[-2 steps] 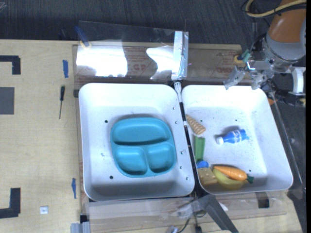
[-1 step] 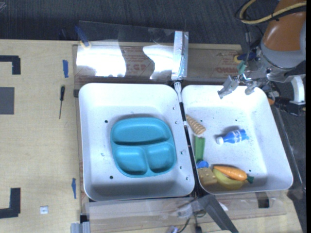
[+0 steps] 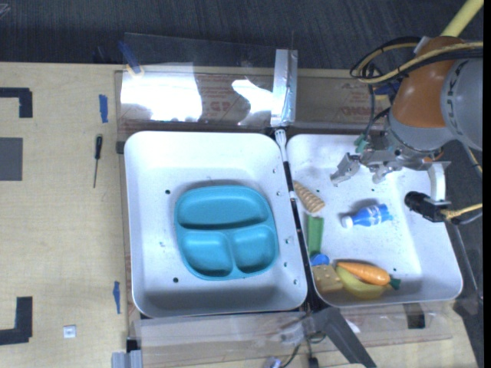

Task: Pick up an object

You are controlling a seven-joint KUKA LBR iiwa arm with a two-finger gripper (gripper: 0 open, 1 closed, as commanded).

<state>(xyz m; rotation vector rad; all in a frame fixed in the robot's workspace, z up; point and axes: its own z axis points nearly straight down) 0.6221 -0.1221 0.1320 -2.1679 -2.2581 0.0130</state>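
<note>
Lying on the floor of the right-hand white bin (image 3: 441, 271), several small things: a small bottle (image 3: 367, 216) with a blue body and white cap near the middle of that bin, on its side; a ridged tan cone-shaped piece (image 3: 308, 197) toward the bin's left wall; just below it a green stick-like piece (image 3: 314, 235), upright along the divider. Gathered in the lower part of the same bin, a carrot (image 3: 367, 272), orange with a green tip, resting across a yellowish banana-like toy (image 3: 354, 284), with a tan block (image 3: 327, 280) touching at the left and a bit of blue above it.

Above the bottle, in the upper right of the frame, the gripper (image 3: 364, 168), hanging over the bin's upper half, fingers spread apart, nothing between them and nothing touched. Behind it the grey arm (image 3: 468, 106) with its orange band (image 3: 420, 98), and cables looping above.

In the left bin (image 3: 146, 159), a blue divided tray (image 3: 225, 229), three compartments, sitting in the centre. Beyond both bins, at the top, a clear panel with glare. At far left on the tan bench (image 3: 54, 244), black corner marks and a small screwdriver (image 3: 97, 159)
</note>
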